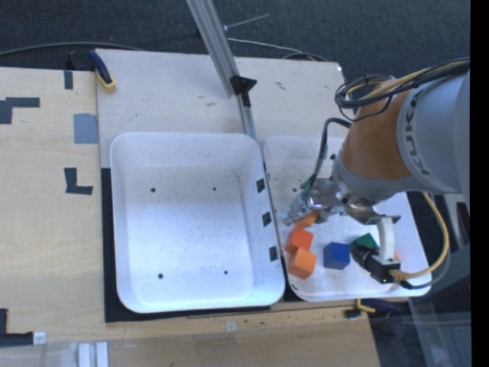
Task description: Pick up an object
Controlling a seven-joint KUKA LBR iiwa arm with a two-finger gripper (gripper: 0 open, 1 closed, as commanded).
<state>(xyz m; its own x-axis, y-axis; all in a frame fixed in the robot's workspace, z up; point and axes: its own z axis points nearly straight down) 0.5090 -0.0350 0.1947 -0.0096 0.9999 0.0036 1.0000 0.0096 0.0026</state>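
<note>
Dark carpet across the top, at twelve o'clock, and a pale wooden bench below it. Big grey arm with an orange band, reaching in from three o'clock and bent down low, likely to get close to the toys. Wide white left bin near the middle. Right bin at four o'clock, set touching the left one, maybe so things can go from one to the other. Long metal pole slanting down from twelve o'clock toward the spot where the bins meet. Claw down inside the right bin, at its nine o'clock side, right over the toys. Cannot tell if open or closed, because of the blur and the dark parts around it. Blue block at six o'clock in the right bin. Orange block just at seven o'clock from the claw, and a second orange block touching it from below. Green thing beside the blue block, at its two o'clock, partly hidden by a black cable end. Small orange piece right under the claw, touching it or very near. Looks like the toy picked for grabbing, but not clearly held yet. Toys bunched close together, so easy to bump one while grabbing another.
</note>
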